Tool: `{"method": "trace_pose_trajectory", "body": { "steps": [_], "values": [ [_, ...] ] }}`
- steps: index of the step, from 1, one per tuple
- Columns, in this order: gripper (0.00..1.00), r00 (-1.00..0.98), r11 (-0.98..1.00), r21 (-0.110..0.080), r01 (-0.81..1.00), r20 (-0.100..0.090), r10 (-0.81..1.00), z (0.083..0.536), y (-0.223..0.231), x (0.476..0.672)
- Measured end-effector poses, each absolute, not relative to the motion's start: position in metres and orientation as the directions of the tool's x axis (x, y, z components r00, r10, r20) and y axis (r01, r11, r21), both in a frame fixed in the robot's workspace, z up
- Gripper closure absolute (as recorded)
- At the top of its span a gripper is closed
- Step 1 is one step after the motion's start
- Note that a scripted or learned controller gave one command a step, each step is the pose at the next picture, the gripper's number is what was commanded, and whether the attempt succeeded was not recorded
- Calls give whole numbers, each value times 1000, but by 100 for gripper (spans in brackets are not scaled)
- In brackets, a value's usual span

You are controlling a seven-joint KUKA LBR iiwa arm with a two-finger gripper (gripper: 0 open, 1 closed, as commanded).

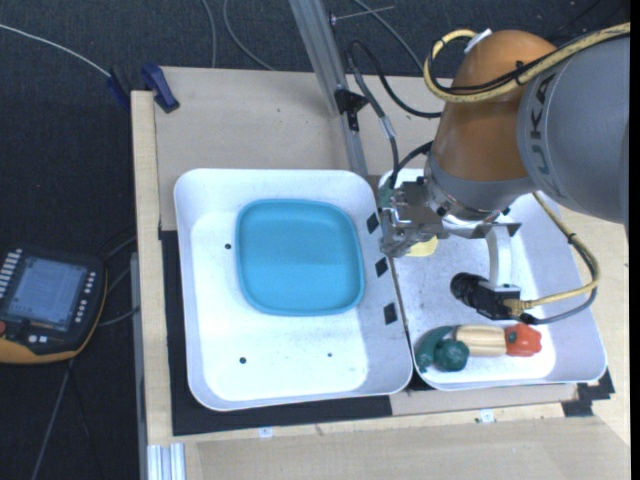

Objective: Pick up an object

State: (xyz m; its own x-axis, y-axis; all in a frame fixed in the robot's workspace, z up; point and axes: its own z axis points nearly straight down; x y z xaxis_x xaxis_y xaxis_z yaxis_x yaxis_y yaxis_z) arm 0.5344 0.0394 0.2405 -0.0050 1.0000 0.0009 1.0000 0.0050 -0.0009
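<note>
My gripper (402, 226) hangs low over the left edge of the right bin (572, 313), close to the wall between the two bins. A pale yellow object (423, 247) peeks out just beneath and to the right of it; I cannot see whether they touch. At the right bin's front edge lie a dark green round object (442, 352), a tan wooden cylinder (484, 341) and a red piece (523, 341), in a row and touching. A blue square plate (300, 256) lies flat in the left bin (205, 298).
The arm's orange and grey body covers the back of the right bin. A slanted metal pole (325, 48) rises behind the bins. A teach pendant (45, 298) lies on the floor to the left.
</note>
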Motion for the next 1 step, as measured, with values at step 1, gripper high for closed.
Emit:
{"method": "trace_pose_trajectory", "body": {
  "steps": [1],
  "values": [
    [100, -4, 4, 0, 1000, 1, 1000, 238, 86, 541]
  ]
}}
